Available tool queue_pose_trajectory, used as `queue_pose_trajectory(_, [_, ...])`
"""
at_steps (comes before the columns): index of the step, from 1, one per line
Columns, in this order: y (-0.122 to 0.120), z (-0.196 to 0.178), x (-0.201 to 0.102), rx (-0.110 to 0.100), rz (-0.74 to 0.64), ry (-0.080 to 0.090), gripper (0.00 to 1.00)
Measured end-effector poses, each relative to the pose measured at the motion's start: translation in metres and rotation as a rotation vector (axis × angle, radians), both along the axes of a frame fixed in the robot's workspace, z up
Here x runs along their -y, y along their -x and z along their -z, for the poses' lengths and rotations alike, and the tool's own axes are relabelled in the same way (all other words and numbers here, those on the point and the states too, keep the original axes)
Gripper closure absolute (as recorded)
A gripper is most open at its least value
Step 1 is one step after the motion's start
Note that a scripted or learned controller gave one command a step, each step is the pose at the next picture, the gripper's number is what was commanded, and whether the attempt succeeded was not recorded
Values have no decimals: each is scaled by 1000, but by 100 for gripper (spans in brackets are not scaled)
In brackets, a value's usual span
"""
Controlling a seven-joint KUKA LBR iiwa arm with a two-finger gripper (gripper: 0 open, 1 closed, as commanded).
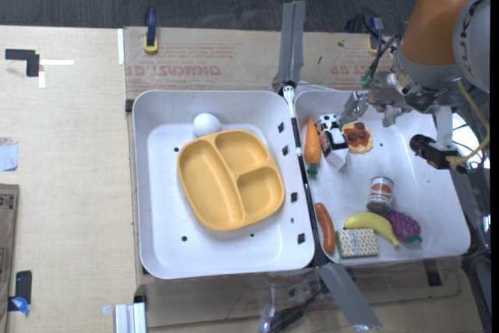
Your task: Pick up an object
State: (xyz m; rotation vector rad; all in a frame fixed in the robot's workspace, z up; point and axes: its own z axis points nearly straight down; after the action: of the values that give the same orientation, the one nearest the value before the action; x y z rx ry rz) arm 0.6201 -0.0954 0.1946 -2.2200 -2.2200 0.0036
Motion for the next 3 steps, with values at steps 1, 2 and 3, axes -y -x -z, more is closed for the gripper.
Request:
queue_pose_trajectory(1, [15, 82, 16, 23, -46, 2, 0])
queue_pose_trajectory(2, [-18, 88, 16, 25, -77, -1, 0])
queue_pose_trajectory(3, [-18, 88, 16, 27, -90, 0, 0])
